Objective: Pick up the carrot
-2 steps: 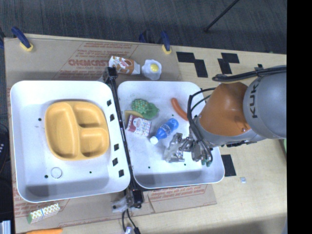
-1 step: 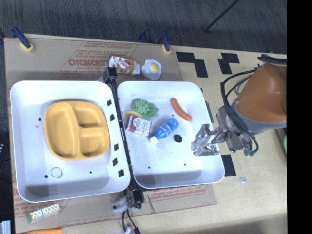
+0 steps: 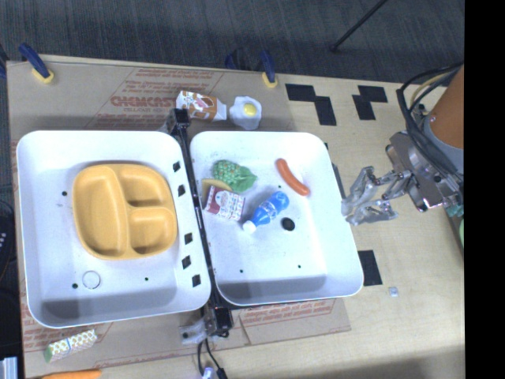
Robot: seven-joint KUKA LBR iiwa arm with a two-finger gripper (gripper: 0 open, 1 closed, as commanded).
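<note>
While the end effector (image 3: 364,200) hangs spread outside the bin, the carrot (image 3: 293,177) lies leftward.

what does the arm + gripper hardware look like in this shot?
Gripper: bare silvery metal, skeletal two-finger linkage on a grey metal wrist block. Arm above it: orange band visible, grey housing beneath. Black cables loop beside the wrist.

Carrot (image 3: 293,177) lies in right bin (image 3: 335,235); pincer (image 3: 364,199) outside it.

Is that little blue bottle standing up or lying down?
Lying down. The blue bottle rests on its side on the right bin's floor, white cap pointing lower left.
</note>
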